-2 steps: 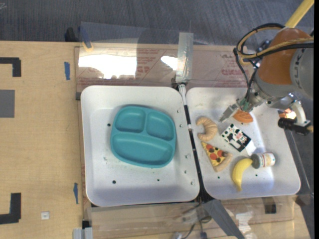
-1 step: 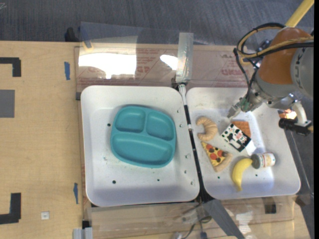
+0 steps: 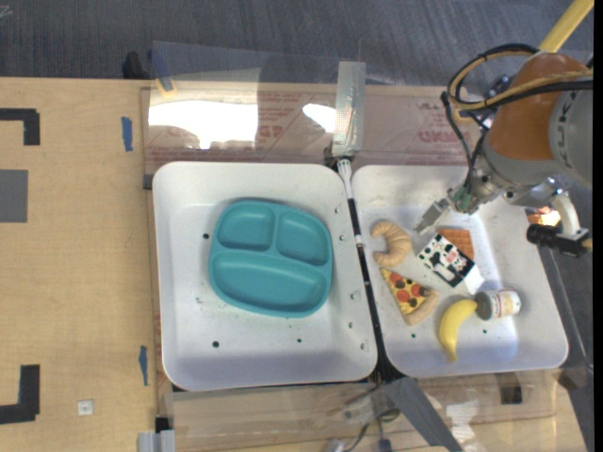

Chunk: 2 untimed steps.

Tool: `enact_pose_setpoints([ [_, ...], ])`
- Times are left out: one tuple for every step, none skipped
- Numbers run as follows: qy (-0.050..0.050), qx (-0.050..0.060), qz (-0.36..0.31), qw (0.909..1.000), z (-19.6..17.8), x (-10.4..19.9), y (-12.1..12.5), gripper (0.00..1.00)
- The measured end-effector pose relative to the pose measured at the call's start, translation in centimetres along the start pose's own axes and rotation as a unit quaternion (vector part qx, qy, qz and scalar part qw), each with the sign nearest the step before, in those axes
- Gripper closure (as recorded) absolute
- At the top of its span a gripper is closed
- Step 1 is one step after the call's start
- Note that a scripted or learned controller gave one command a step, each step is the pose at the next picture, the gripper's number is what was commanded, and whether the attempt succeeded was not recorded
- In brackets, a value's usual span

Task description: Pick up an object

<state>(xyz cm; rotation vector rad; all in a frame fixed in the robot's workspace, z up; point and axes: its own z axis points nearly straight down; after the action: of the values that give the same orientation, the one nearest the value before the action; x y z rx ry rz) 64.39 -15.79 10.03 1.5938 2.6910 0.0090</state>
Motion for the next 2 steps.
enact_pose_setpoints([
  [0.003,0.003,0.011,0.9999,1.1,7.4,-3.0,0.0],
  [0.001,-0.001,0.012,0.9999,-0.2,7.2,-2.7,1.0],
])
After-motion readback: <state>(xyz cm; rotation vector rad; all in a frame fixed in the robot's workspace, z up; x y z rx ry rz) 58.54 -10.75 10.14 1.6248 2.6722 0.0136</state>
